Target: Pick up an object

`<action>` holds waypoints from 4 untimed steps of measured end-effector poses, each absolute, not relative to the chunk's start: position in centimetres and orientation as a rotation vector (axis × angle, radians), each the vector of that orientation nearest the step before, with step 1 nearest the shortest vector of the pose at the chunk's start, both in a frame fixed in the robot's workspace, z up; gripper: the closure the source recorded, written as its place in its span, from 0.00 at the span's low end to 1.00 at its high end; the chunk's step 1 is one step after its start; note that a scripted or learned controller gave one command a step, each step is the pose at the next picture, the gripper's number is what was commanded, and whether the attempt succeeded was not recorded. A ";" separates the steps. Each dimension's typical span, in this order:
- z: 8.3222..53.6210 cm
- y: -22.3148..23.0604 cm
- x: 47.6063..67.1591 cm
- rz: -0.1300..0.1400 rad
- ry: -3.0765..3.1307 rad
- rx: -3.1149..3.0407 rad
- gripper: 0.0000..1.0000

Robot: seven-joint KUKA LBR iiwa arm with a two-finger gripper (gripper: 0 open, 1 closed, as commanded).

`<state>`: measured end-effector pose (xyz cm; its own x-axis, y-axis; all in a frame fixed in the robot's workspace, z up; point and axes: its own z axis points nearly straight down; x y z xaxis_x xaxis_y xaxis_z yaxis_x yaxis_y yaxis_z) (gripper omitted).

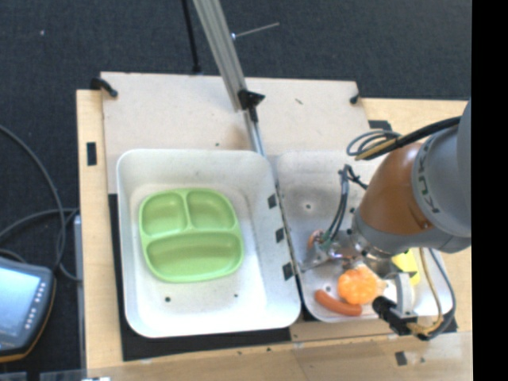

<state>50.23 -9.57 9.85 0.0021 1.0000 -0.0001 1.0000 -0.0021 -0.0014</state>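
In the right bin [309,182] lie one orange [357,286], one sausage [337,302]; tool [330,249] state cannot be told

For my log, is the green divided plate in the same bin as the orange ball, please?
No, the green divided plate sits in the left bin, the orange ball in the right bin.

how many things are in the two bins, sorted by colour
green: 1, the divided plate in the left bin
orange: 1, the round thing in the right bin
red: 1, the sausage-shaped piece in the right bin
yellow: 1, a lump partly hidden by the arm
total: 4 in sight; the arm covers part of the right bin
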 end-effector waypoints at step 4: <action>21.1 4.6 49.2 -0.005 -2.229 -2.216 1.00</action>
<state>49.16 4.65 21.14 -0.0060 1.0000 0.0014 1.0000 0.0060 0.0032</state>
